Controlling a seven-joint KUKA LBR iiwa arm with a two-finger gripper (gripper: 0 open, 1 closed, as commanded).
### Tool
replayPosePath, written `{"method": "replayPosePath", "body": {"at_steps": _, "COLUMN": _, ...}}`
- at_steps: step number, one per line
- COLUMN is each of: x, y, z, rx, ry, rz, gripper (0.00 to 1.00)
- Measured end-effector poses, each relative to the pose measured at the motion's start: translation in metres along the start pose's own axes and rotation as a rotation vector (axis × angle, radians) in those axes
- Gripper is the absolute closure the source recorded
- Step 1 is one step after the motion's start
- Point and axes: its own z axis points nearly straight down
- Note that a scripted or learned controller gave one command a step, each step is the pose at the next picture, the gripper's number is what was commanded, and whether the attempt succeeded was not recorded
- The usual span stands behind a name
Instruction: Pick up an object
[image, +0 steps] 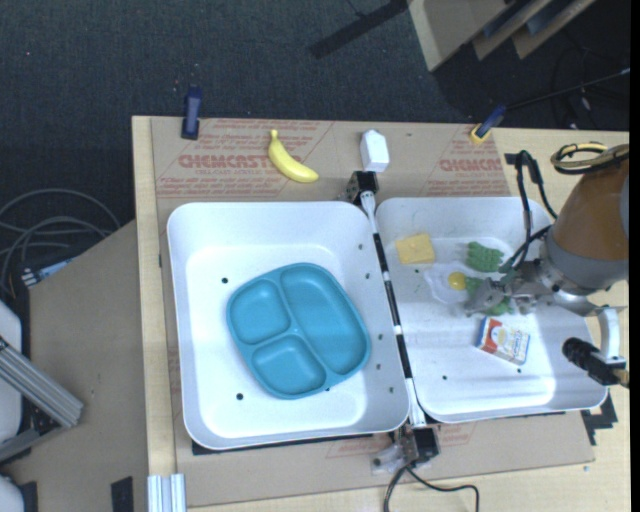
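Observation:
In the right bin (560, 395) lie a yellow block (415, 248), a green leafy toy (484, 256), a small yellow piece (456, 282) and a small red, white and blue carton (502, 340). My gripper (492, 297) reaches in from the right and hangs low over the bin's middle. It sits just below the green toy, right of the small yellow piece and right above the carton. The dark gripper body hides what is under its tip.
The left bin (200, 260) holds a blue divided plate (295, 328). A banana (290, 160) and a white block (375, 150) lie on the bench behind the bins. The grey and orange arm (590, 225) covers the right bin's right edge, where cables (530, 185) run.

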Motion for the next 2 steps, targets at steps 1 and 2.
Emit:
{"method": "replayPosePath", "body": {"at_steps": 1, "x": 0.039, "y": -0.040, "z": 0.013, "rx": 0.000, "ry": 0.000, "rz": 0.000, "gripper": 0.00}}
{"method": "replayPosePath", "body": {"at_steps": 2, "x": 0.039, "y": -0.039, "z": 0.003, "rx": -0.004, "ry": -0.001, "rz": 0.002, "gripper": 1.00}}
